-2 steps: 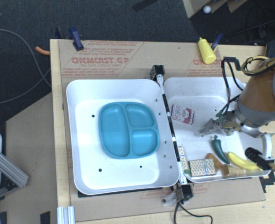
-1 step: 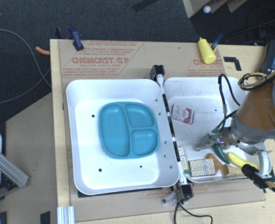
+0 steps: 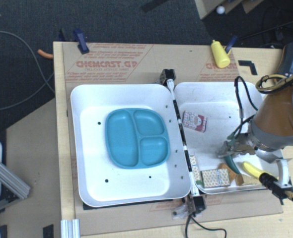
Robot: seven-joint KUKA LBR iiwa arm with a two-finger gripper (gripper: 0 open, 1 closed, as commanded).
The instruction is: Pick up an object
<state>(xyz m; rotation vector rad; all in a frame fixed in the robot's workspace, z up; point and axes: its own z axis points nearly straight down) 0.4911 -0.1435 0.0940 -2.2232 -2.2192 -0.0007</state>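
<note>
Gripper (image 3: pixel 231 151) sits low in the right bin (image 3: pixel 211 98), right-of-centre and toward the front, on the grey arm (image 3: pixel 273 133) coming in from the right. Can't tell if it is released, clenched or grasping something, since the wrist blocks that. Candidate objects are all in the right bin. A teal curved object (image 3: pixel 230 161) is just beside the gripper on its front side, contact unclear. A small brown piece (image 3: pixel 224 171) lies just in front of that. A flat patterned box (image 3: pixel 213 178) lies at the bin's front edge, near the brown piece. A white packet with red print (image 3: pixel 194 121) lies by the bin's left wall, well apart from the gripper. The left bin (image 3: pixel 87 148) holds a blue divided plate (image 3: pixel 136 137), three compartments, roughly centred. On the bench (image 3: pixel 111 63), a yellow clamp (image 3: pixel 219 54) sits at the back behind the right bin and a blue clamp (image 3: pixel 80 41) at the back-left corner.
</note>
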